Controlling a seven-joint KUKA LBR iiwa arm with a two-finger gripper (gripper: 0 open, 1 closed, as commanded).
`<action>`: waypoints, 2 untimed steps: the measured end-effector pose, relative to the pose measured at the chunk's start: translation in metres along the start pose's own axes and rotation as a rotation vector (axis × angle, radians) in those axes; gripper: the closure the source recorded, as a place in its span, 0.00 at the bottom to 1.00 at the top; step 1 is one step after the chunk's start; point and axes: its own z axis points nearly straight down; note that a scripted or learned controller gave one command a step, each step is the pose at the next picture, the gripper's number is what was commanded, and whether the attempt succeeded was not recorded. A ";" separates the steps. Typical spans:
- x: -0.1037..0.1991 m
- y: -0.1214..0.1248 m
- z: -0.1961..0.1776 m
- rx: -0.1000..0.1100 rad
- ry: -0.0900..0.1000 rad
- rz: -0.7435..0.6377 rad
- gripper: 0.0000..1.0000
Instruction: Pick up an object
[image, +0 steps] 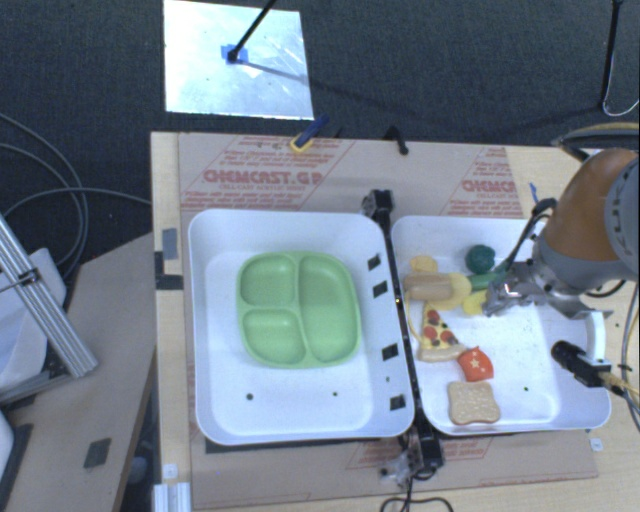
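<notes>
Plastic toy food in the right bin (575, 405), gripper (497, 300) low among it.
Gripper's opening cannot be told; it sits beside the yellow piece (462, 291) and green ball (481, 257); pizza slice (436, 336) lies nearby.

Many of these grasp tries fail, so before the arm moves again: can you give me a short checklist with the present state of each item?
1. Pincer over the right bin: ok, it sits low among the toys in the upper part.
2. Something between its fingers: cannot tell.
3. Nearest targets: ok, a yellow toy and a dark green ball lie close by it.
4. Other toys apart from the arm: ok, pizza slice, red tomato and toast slice lie lower in the bin.
5. Left bin: ok, the green divided plate lies flat, nothing on it.
</notes>
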 end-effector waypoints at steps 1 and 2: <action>0.003 -0.001 0.000 0.002 0.002 -0.002 0.00; 0.019 -0.060 0.028 -0.010 0.001 0.002 0.00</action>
